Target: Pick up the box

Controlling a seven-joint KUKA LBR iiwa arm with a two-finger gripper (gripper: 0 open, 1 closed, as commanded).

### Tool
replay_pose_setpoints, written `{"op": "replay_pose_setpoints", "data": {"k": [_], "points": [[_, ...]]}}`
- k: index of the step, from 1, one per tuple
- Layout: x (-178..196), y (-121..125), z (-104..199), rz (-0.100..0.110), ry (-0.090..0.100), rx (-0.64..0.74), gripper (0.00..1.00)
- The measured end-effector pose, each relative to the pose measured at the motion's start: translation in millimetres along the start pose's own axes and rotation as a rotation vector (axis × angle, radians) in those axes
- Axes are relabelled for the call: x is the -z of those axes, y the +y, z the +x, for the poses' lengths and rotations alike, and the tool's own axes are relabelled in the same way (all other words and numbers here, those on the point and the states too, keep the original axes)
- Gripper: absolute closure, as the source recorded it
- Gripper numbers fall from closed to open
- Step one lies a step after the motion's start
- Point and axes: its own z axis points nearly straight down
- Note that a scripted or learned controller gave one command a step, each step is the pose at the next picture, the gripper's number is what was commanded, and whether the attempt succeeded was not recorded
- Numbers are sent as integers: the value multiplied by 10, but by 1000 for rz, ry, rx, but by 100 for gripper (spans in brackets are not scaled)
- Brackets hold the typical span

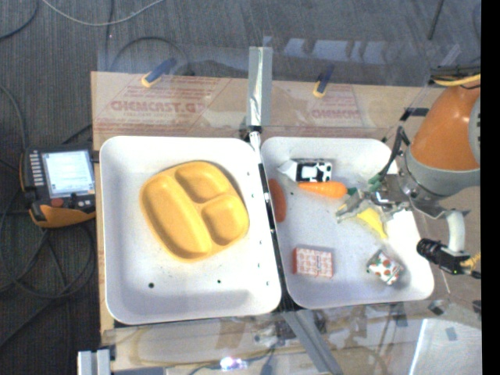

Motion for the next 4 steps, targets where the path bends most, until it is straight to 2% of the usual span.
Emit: {"op": "replay_pose_setpoints", "data": {"k": [1,2,3,4], "points": [[-861,-153,408,-1,0,113,0],[-136,-434,38,-3,-2,572,0],[-917,-370,562,-23,-8,394,0],[-822,-365,554,-23,-6,390,100]]}}
